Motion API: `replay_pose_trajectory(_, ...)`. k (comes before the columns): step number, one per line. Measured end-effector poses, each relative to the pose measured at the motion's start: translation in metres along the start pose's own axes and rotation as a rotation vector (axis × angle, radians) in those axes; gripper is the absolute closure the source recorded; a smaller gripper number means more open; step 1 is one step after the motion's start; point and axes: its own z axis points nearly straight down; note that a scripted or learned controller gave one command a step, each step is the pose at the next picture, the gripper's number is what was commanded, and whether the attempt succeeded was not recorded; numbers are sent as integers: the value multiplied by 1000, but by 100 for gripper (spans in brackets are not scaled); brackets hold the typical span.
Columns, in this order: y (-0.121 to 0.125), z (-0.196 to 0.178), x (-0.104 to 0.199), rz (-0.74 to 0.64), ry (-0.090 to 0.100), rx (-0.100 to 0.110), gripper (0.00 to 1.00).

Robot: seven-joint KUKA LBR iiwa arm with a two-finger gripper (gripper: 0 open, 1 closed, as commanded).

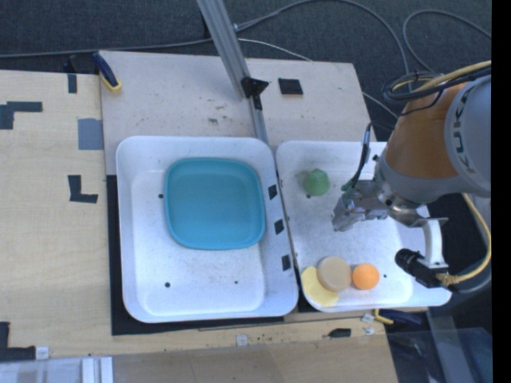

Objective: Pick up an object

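In the right bin (399, 156) a green ball (316, 182) lies near the back left. An orange ball (365, 277) rests near the front edge, beside a tan round block (334, 274) that sits on a yellow piece (313, 288). My gripper (345, 218) hangs over the middle of the right bin, to the right of and a little nearer than the green ball, and behind the tan block. Nothing shows between its fingers.
The left bin (136, 230) holds a blue square plate (214, 203). A grey metal pole (231, 50) slants down to the gap between the bins. Cables lie on the dark floor behind the right bin.
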Motion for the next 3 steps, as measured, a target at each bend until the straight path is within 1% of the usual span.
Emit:
replay_pose_trajectory(1, 25, -14, 52, 0, -1, -2, 100)
replay_pose_trajectory(2, 54, -10, 94, 1, -1, 0, 100)
replay_pose_trajectory(3, 74, -25, 147, 0, 0, -2, 100)
